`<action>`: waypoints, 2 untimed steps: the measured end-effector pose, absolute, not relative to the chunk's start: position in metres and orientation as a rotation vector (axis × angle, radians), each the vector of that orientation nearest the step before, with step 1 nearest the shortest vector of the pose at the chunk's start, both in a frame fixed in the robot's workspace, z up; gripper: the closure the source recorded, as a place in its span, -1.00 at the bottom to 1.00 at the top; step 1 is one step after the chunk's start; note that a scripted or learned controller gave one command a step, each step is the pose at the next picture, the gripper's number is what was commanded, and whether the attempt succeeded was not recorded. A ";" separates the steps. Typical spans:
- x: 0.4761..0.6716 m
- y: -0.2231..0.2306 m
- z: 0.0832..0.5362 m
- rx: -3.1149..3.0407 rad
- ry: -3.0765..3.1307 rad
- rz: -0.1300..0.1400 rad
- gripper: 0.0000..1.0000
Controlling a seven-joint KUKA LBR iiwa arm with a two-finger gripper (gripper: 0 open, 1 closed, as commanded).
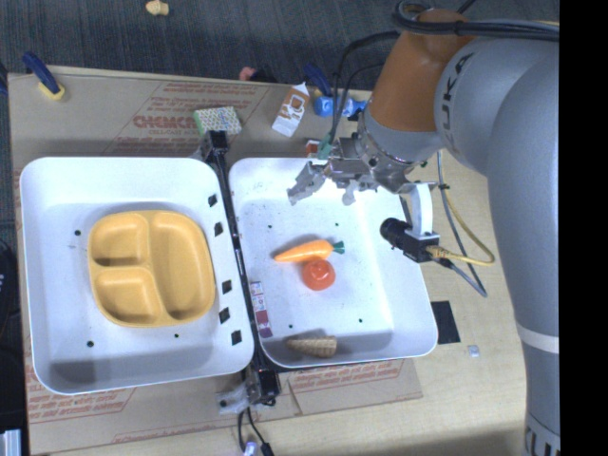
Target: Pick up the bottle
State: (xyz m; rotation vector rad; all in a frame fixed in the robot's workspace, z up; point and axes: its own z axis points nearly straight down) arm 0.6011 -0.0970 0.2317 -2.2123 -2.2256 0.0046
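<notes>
My gripper hangs over the far part of the right bin, and it is open with only bare white bin floor showing between the two grey fingers. In front of it lie an orange carrot with a green top and a red tomato, touching each other near the bin's middle. A tan, roll-shaped item rests against the near wall of the same bin. I cannot make out a bottle shape among these items.
The left bin holds a yellow divided plate. Behind the bins on the cardboard lie a small white and orange carton, a green sponge and blue clips. The arm's grey body covers the right side.
</notes>
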 end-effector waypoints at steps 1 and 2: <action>0.601 -0.096 0.242 -2.206 -2.229 0.007 1.00; 0.550 -0.057 0.191 -2.456 -1.950 0.007 1.00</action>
